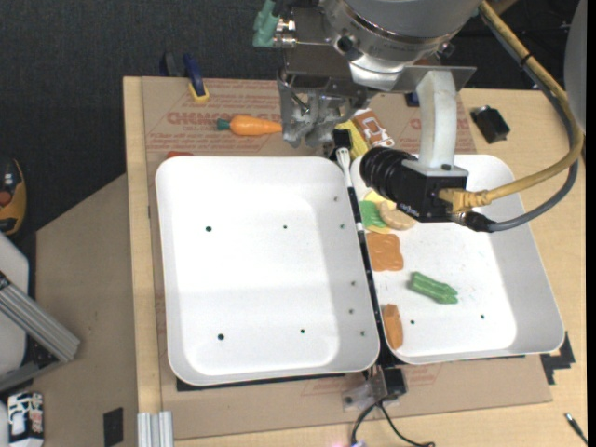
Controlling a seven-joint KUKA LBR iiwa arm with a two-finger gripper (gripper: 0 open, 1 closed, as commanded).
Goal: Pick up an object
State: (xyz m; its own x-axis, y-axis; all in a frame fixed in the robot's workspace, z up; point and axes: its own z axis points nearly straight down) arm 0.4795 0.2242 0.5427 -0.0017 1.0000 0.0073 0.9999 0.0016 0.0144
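While the gripper (pixel 312 119) hangs over the far edge between the bins, you cannot tell its state. Your nearest targets lie toward you in the right bin (pixel 521 333): an orange slab (pixel 385 251), then a green pod (pixel 434 288) angled across.
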